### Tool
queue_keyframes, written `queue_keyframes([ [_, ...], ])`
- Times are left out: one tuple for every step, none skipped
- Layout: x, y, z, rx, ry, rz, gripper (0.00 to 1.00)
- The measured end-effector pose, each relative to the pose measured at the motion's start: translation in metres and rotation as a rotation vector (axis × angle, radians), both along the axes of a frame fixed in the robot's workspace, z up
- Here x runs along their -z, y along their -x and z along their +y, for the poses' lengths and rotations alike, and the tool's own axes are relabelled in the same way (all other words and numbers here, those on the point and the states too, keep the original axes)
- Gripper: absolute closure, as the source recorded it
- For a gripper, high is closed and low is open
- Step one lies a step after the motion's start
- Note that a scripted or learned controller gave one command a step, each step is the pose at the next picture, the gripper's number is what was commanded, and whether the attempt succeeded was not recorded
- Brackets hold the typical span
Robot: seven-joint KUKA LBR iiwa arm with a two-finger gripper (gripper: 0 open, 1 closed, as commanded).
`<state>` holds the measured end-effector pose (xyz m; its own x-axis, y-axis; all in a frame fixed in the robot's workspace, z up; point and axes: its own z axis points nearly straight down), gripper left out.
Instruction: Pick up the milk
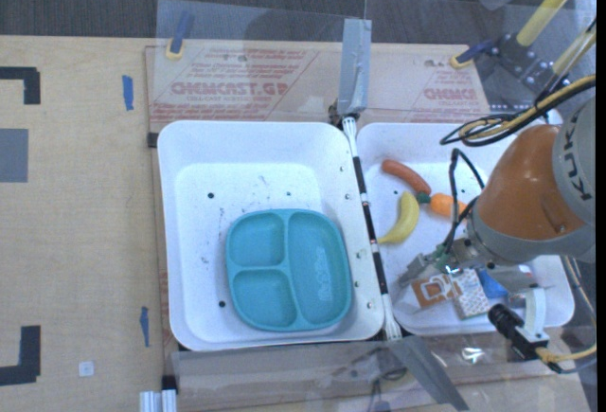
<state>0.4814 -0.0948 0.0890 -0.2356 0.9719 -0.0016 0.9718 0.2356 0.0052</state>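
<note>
Wooden bench (76, 211) bearing two white bins

The left bin (189, 164) touches the right bin (374, 140); blue tape bits (128, 93) lie left of them.

Two bins sit side by side on the bench (76, 240). The left bin (180, 154) holds a divided tray (287, 270) toward its near right corner. In the right bin (379, 140), a banana (401, 219) lies just behind the milk (445, 291), with a sausage (405, 175) farther back.

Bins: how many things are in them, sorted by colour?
Teal: 1, the divided plate in the left bin.
Yellow: 1, the banana.
Red-orange: 1, the sausage.
Orange: 1, the carrot.
White with print: 1, the milk carton under the arm.
Total: 5
</note>
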Motion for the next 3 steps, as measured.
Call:
queue_keyframes([
  [0.0000,0.0000,-0.0001,0.001,0.000,0.000,0.00],
  [0.0000,0.0001,-0.0001,0.001,0.000,0.000,0.00],
  [0.0000,0.0001,-0.0001,0.001,0.000,0.000,0.00],
])
